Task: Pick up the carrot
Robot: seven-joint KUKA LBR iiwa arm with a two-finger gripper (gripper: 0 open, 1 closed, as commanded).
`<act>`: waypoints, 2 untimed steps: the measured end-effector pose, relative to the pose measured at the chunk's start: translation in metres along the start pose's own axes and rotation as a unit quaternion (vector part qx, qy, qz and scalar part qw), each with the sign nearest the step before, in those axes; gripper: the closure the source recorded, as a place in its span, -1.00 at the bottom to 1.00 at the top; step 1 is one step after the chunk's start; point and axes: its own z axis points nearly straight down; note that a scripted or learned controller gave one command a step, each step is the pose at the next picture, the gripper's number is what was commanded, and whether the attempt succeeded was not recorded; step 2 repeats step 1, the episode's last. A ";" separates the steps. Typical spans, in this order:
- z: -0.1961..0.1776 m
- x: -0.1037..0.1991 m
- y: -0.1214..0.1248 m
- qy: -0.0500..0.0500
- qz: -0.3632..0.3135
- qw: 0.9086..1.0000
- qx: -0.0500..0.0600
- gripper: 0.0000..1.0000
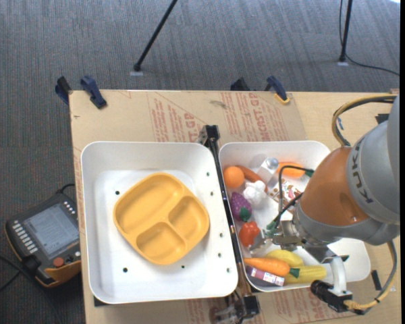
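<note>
Carrot (268, 266) lies in the lower right of the frame, near the front wall of the right bin (314, 146), its orange length running left to right and tapering toward the right, its green top hidden or too small to make out. In the camera view it sits just above a small red-and-white packet (268, 277), with a yellow corn cob (312, 273) touching its right end and a red pepper (248, 233) just above its left end. The gripper (281, 233) hangs close above the carrot under the arm's orange band; whether the jaws are spread or pressed together I cannot tell, since the wrist hides them. To do this well, I judge the descent should centre on the thick left part, closing across the carrot's narrow width, clear of the corn and packet. The yellow divided plate (161, 217) in the left bin (94, 181) plays no part.
</note>
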 end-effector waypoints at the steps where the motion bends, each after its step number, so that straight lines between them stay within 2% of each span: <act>1: 0.000 0.000 0.000 0.000 0.000 1.000 0.000 -1.00; 2: 0.000 0.000 0.000 0.000 0.000 1.000 0.000 -1.00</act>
